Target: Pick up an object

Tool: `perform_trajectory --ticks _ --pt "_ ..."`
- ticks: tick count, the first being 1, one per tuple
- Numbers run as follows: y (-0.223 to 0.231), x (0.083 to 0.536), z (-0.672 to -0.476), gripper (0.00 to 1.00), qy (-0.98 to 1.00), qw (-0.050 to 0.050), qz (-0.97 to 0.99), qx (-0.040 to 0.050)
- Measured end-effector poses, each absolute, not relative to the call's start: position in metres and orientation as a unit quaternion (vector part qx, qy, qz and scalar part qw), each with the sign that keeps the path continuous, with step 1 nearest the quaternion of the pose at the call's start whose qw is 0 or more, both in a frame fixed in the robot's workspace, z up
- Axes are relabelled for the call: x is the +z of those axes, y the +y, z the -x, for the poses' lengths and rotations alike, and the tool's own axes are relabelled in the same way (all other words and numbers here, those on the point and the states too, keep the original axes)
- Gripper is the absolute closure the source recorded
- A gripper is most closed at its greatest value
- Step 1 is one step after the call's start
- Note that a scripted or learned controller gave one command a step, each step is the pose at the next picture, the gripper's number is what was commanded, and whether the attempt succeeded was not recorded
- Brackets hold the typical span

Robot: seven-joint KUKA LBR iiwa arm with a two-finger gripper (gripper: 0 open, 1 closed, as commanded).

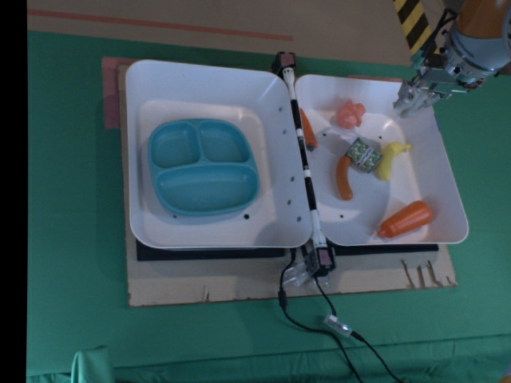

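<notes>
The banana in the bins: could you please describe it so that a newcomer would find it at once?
Look in the right-hand white bin, the one without the blue divided plate. Near its middle lies the banana, beside a small green patterned packet. It is the bin's one yellow, curved item; its neighbours are orange, pink or green.

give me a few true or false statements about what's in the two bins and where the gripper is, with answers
1. The teal plastic divided plate lies in the left white bin. True.
2. The small yellow toy banana lies on the plate. False: it lies in the right white bin, beside the small green patterned packet.
3. The gripper hangs over the right bin's far right corner. True.
4. The large orange toy carrot is between the gripper's fingers. False: it lies on the bin floor near the front right corner, far from the gripper.
5. The pink lumpy toy sits in the left bin. False: it sits in the right bin's far part.
</notes>
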State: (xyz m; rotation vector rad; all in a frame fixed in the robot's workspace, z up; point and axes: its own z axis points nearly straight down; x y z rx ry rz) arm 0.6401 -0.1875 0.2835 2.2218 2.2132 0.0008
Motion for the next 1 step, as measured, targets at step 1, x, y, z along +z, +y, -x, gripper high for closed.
perform_trajectory --ticks 1 --pt "-0.1873 0.2487 -0.6657 1.00 0.706 0.004 -0.708 0.0004"
